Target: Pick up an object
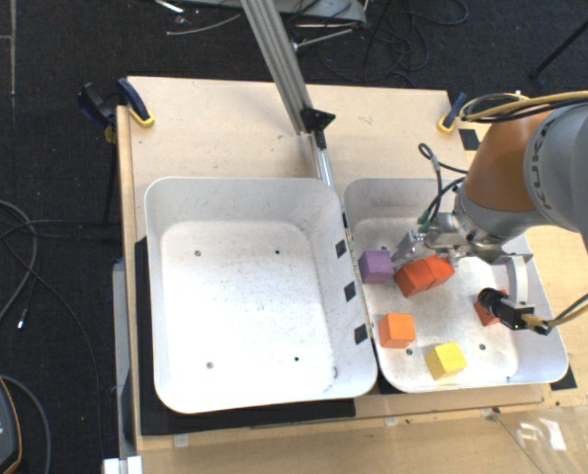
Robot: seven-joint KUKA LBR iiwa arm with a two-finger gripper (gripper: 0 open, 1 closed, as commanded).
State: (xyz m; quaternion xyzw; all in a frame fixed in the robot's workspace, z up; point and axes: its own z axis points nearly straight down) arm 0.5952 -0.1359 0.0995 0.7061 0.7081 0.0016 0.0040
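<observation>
Lower right of the frame: a yellow block (445, 359) and a small orange block (396, 329) lie near the front rim of the right bin (543, 371). Above them, mid-right, the gripper (424, 261) sits over a larger orange-red block (424, 275); whether its jaws are open or closed cannot be told. A purple block (377, 265) lies just left. The left bin (175, 205) occupies the centre-left.

Speckled matt white plastic bins (175, 215), pale wooden bench (224, 126), blocks (397, 329) perhaps foam
</observation>
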